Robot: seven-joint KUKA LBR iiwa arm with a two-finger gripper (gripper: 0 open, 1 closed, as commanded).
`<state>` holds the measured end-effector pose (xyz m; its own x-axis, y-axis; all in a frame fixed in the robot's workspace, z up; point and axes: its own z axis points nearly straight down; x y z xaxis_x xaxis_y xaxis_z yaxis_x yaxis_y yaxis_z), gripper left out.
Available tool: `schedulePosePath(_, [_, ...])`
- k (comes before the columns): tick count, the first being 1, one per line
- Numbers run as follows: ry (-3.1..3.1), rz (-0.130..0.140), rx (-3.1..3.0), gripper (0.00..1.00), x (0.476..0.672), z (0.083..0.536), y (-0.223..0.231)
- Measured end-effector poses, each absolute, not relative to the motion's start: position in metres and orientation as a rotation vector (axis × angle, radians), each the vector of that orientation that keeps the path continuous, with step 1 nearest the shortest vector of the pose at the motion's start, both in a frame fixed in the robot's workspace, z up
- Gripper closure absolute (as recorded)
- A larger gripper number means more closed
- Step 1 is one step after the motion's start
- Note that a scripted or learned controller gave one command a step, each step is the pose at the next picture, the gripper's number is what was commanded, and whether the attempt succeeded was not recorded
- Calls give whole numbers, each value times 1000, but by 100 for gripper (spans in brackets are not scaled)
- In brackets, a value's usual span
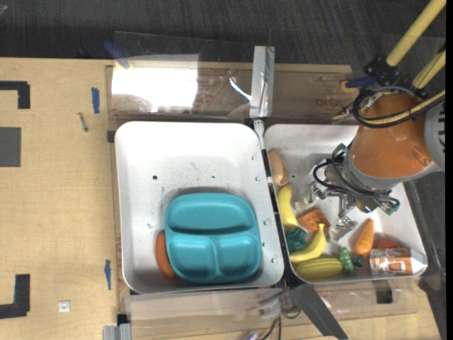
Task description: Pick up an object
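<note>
My pincer (345, 220) hung low over the right bin (414, 222), and I could not tell how it stood. The carrot (364, 237) lay just beside it, toward the bin's right wall and a little nearer the front rim, apparently not touching. Its long axis ran nearly front to back, slightly tilted; which end was the tip I could not make out. I judged it my nearest target. A banana (311, 247) curved on the pincer's other side, toward the divider, with the corn (320, 268) nearer the front rim.
</note>
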<state>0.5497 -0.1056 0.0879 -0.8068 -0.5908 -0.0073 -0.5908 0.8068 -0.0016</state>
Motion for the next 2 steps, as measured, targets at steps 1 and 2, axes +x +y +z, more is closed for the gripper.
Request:
schedulePosePath(1, [3020, -6, -831, 0, 520, 89, -92])
schedulePosePath(2, [3022, -3, -822, 0, 611, 88, -114])
